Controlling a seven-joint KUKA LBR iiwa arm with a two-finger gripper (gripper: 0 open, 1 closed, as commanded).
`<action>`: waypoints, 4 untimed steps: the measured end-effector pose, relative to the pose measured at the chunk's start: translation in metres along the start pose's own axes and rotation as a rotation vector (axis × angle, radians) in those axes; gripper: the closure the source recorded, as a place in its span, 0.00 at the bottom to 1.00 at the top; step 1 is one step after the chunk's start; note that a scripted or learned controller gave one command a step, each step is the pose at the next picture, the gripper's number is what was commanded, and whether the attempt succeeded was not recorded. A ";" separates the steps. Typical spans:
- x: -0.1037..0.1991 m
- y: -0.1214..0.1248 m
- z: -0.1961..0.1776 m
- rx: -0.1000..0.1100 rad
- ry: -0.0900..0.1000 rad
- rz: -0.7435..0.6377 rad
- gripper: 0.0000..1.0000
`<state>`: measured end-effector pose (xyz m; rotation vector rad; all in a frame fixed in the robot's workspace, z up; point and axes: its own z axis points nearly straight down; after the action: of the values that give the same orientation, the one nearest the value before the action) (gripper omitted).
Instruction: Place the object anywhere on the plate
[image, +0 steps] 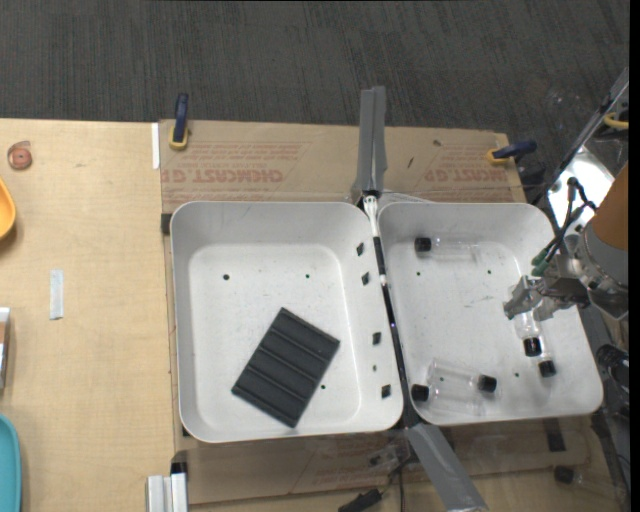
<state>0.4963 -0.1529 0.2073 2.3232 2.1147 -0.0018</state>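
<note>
While the gripper (527, 312) hangs over the right bin (560, 400), a clear vial with a black cap (531, 338) shows just below its tip; I cannot tell whether it is held. The dark ridged plate (287, 366) lies in the left bin (190, 300), so this looks like the pick-up stage; next comes lifting and crossing left.

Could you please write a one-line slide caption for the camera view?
Claw hovers over the right bin among clear vials; the dark ribbed plate lies in the left bin.
</note>
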 end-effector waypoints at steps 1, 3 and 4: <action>0.060 0.076 0.076 0.003 -0.001 0.104 1.00; 0.216 0.094 -0.061 0.000 -0.001 -0.594 1.00; 0.266 0.123 -0.149 -0.003 -0.002 -1.018 1.00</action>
<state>0.6441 0.1005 0.3559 0.9969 2.9763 -0.0008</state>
